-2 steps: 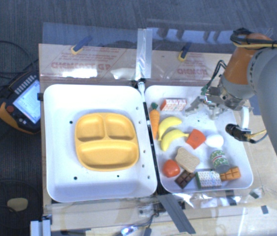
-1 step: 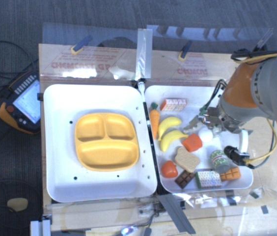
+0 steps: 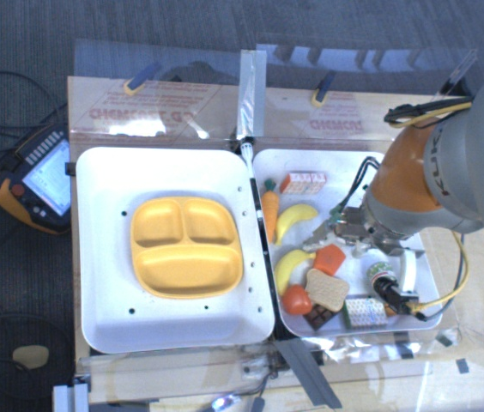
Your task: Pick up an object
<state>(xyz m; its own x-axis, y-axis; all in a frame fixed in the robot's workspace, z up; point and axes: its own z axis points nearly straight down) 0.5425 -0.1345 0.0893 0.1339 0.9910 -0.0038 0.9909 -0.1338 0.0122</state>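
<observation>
The right white bin holds several toy foods: an orange carrot, two yellow bananas, a red-orange block, a bread slice, a red tomato, a brown chocolate piece, a small pink-and-white box, a silvery packet and a green-topped can. My gripper hangs low in this bin, just above the red-orange block and right of the upper banana. The wrist hides its tips.
The left white bin carries a yellow divided tray. A raised divider separates the bins. A handheld pendant with cables lies off the bench at left. Yellow and black cables loop near the bin's right wall.
</observation>
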